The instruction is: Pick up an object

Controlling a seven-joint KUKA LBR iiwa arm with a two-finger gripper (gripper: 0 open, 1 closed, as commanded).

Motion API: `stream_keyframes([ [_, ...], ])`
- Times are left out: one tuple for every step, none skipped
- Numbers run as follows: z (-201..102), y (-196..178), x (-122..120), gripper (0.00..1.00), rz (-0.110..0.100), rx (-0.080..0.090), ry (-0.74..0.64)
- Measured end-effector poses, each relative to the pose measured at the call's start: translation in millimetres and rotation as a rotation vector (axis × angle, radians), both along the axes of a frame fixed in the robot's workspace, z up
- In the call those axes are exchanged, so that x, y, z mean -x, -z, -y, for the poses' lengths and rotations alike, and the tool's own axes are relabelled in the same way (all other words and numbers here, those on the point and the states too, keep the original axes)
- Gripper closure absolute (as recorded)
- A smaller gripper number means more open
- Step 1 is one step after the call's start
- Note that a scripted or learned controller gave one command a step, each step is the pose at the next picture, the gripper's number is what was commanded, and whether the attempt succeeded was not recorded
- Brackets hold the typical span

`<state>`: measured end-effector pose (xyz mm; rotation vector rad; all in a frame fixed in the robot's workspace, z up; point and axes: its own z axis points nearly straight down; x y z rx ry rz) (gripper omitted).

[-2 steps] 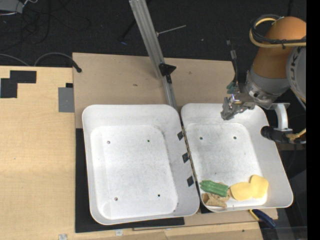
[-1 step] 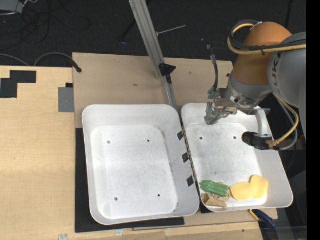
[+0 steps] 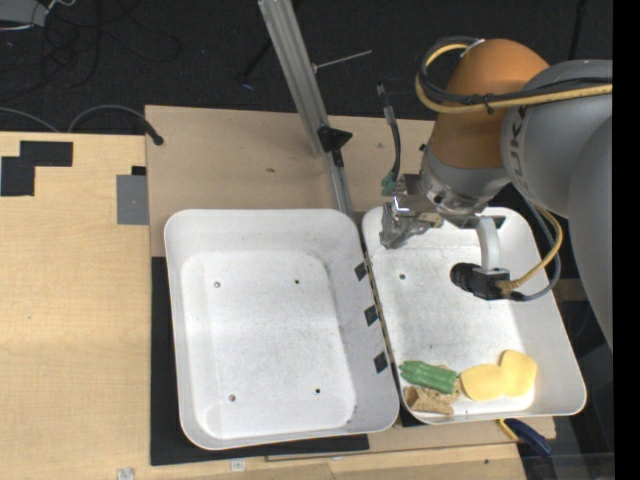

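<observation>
The pincer (image 3: 398,230) hung over the far left corner of the right bin (image 3: 560,363), nothing visible between its fingers; whether they stood wide or narrow could not be told. Well apart from it, at that bin's near edge, lay a green object (image 3: 430,375), a tan object (image 3: 432,399) and a yellow object (image 3: 500,377). The left bin (image 3: 190,268) sat beside the pincer on the tabletop (image 3: 70,298).

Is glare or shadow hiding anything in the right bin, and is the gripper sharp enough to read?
Camera view: even lighting, no strong glare on the right bin; the green piece, yellow pieces and tan piece at its near edge read clearly. The gripper is small and dark against the bin's far corner, fingers unclear. The background is dark.
</observation>
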<state>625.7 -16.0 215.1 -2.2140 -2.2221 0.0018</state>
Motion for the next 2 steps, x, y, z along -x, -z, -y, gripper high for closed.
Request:
stream_keyframes([
  [-49,-10,4,1.0,0.003,0.001,0.0],
  [-90,-6,23,1.0,-0.001,0.001,0.001],
])
